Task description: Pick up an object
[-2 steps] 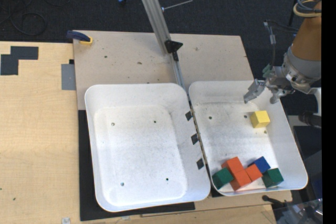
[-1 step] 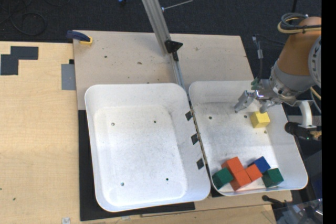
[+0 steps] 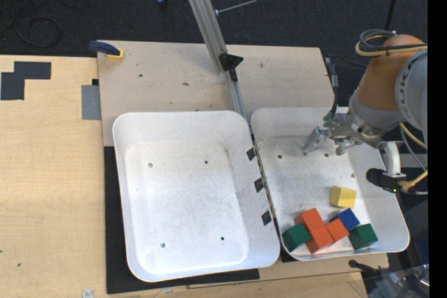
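With its jaws spread and holding nothing, the gripper (image 3: 323, 141) hangs above the right bin (image 3: 293, 150), well behind the yellow block (image 3: 343, 197) and the packed block cluster (image 3: 328, 228), where a descent risks wedging between neighbours and closing on nothing.

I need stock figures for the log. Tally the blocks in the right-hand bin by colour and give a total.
Yellow block: 1
Orange blocks: 3
Blue block: 1
Green blocks: 2
Total: 7, all in the right bin.
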Controlling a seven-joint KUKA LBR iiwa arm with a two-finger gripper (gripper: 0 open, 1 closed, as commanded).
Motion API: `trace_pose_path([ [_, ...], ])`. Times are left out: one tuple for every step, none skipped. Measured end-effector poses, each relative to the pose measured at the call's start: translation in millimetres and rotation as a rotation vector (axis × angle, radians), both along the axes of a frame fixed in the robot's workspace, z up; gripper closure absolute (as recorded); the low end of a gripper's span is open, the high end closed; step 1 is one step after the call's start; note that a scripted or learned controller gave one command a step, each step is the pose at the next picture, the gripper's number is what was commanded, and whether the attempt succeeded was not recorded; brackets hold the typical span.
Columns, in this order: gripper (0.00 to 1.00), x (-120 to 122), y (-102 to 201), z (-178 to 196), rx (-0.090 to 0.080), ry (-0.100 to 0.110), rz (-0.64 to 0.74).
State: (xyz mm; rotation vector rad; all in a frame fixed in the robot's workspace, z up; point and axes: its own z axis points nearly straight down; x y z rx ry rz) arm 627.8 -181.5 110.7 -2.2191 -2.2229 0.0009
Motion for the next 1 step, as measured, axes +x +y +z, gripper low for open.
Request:
trace_pose_path([
  [1.00,-0.1,-0.2,8.1,0.001,0.002,-0.001],
])
